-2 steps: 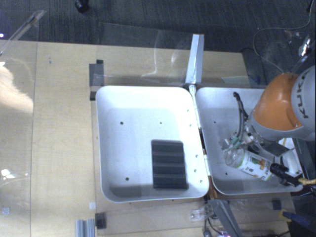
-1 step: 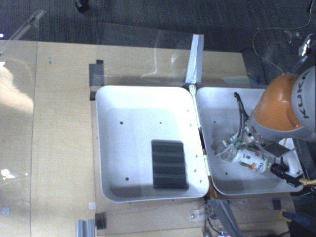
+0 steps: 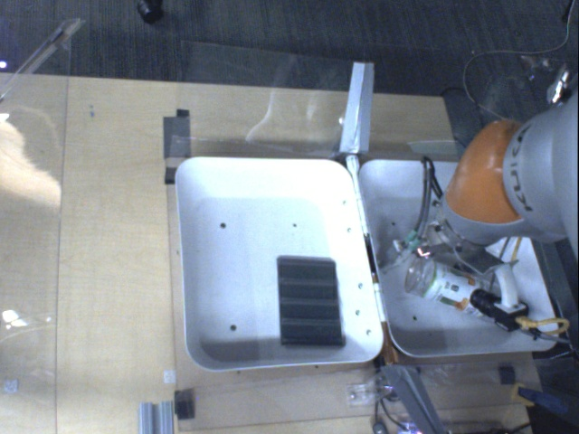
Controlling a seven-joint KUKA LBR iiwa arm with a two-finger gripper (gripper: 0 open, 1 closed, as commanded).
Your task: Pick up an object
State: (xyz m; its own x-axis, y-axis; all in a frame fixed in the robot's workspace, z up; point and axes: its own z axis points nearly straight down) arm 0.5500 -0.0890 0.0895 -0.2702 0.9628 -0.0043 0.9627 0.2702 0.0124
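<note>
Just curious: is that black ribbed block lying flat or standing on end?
Lying flat: the black ribbed block rests broad ridged face up in the left bin.

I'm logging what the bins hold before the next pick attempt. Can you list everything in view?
bench: one, pale wood, under both bins
left bin: one, white, middle of the view
right bin: one, white, touching the left bin's right side
block: one, black and ribbed, lying flat in the left bin, toward its lower right
container: one, clear with a pale label, in the right bin beside the gripper; whether it is gripped cannot be told
post: one, grey metal, behind the gap between the bins
arm: one, grey with an orange band, reaching in from the right over the right bin
gripper: one, low over the right bin
</note>
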